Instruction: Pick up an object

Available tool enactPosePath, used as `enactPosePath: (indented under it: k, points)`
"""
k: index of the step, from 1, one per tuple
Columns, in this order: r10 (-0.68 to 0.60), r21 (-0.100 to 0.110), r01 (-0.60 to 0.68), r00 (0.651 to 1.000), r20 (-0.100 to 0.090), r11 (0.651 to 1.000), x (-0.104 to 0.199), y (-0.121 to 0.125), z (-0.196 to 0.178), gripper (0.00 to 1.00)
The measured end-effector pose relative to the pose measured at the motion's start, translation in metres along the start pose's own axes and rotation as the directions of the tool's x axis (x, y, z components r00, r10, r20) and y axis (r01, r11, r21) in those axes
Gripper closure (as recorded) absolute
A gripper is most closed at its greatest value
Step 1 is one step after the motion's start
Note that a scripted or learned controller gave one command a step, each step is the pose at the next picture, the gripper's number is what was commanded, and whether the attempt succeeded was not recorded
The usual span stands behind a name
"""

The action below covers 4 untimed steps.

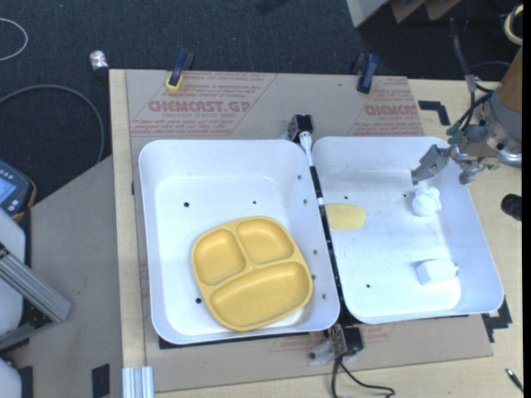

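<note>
The claw (448, 162), grip unclear, hangs just above a round white lump (426, 202); a white block (431, 270) lies well below it.

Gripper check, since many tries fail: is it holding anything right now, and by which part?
Nothing is held. The gripper hangs above the right bin, its fingers open, and the small white object lies on the bin floor just below it.

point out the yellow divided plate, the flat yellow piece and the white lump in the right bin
yellow divided plate (251, 273), camera view, on its large front compartment
flat yellow piece (345, 216), camera view, on its middle
white lump (426, 201), camera view, on its top
</note>
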<state>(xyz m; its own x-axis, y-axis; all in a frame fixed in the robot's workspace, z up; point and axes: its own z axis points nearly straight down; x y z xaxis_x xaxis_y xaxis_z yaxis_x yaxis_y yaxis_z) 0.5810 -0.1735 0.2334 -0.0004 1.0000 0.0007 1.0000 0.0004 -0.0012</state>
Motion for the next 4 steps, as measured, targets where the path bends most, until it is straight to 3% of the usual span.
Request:
enactPosePath:
  k: [1, 2, 3, 4]
  points:
    - [-0.002, -0.016, 0.002, 1.000, 0.004, 1.000, 0.016, -0.027, -0.121, 0.00]
    - [-0.006, -0.024, 0.006, 1.000, 0.004, 1.000, 0.068, -0.030, -0.312, 0.00]
    - [-0.011, 0.001, 0.011, 1.000, -0.002, 1.000, 0.159, -0.054, -0.302, 0.00]
    - [-0.011, 0.002, 0.011, 1.000, -0.002, 1.000, 0.239, -0.104, -0.302, 0.00]
